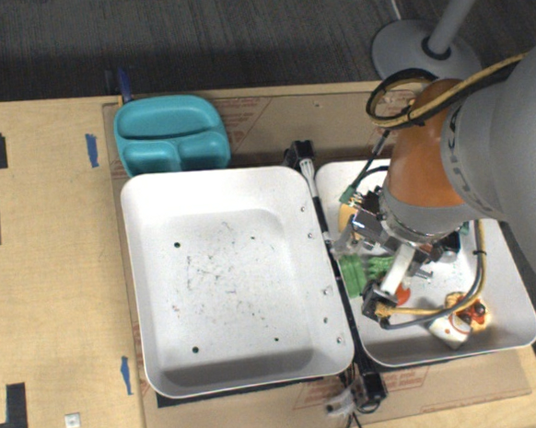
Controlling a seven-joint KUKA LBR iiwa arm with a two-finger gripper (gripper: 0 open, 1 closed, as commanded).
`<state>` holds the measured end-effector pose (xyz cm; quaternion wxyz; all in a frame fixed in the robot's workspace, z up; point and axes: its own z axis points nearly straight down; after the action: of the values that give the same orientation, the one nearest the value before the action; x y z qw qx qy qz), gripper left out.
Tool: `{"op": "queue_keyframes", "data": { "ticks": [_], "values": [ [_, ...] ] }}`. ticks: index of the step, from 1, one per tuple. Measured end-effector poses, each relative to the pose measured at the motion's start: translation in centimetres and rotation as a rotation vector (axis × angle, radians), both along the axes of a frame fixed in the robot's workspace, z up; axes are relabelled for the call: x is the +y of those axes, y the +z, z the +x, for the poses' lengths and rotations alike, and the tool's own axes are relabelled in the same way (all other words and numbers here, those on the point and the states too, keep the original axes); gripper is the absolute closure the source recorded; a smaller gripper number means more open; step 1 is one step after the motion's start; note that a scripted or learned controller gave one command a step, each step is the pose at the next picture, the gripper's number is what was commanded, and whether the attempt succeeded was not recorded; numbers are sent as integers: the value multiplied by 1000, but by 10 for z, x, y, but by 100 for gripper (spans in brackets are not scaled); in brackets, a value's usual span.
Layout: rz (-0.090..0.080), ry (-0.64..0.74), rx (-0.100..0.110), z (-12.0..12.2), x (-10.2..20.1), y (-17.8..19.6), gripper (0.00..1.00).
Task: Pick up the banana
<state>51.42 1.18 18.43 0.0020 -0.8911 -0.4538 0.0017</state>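
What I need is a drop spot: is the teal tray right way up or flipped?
Right way up. The teal tray, behind the left bin, shows hollow compartments facing up, split by raised dividers.

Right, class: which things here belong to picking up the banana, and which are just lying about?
Job: banana (likely the yellow bit half under the arm); right bin.
Lying about: green thing; white-and-orange thing; left bin; teal tray.
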Motion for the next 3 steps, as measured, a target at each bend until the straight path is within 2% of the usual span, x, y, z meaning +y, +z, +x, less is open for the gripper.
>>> {"op": "queue_keyframes", "data": {
  "ticks": [1,3],
  "values": [
    [-11,66,-9,-24,63,-59,0],
    [-21,87,-12,-25,66,-62,0]
  ]
}}
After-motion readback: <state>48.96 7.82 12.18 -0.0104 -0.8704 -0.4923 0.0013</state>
